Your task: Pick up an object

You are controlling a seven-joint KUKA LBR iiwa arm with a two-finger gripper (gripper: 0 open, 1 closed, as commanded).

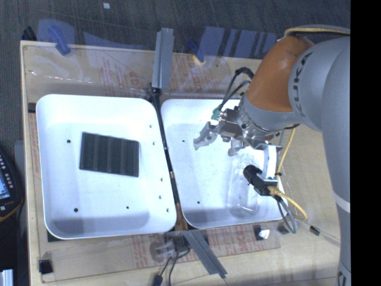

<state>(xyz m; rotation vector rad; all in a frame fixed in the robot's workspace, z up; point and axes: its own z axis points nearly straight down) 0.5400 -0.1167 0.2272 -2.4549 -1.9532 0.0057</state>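
A dark grey ribbed rectangular pad (110,154) lies flat in the middle of the left bin (53,118). In the right bin (184,159) a clear plastic bottle-like object (241,196) lies near the front right corner, hard to make out against the white floor. My gripper (218,145) hangs over the upper middle of the right bin, above and to the left of the clear object. Its two fingers (202,139) are spread open with nothing between them.
The grey arm with its orange band (280,76) covers the right bin's far right corner. A black connector with a yellow cable (262,183) dangles beside the clear object. A metal divider (162,58) stands between the bins at the back.
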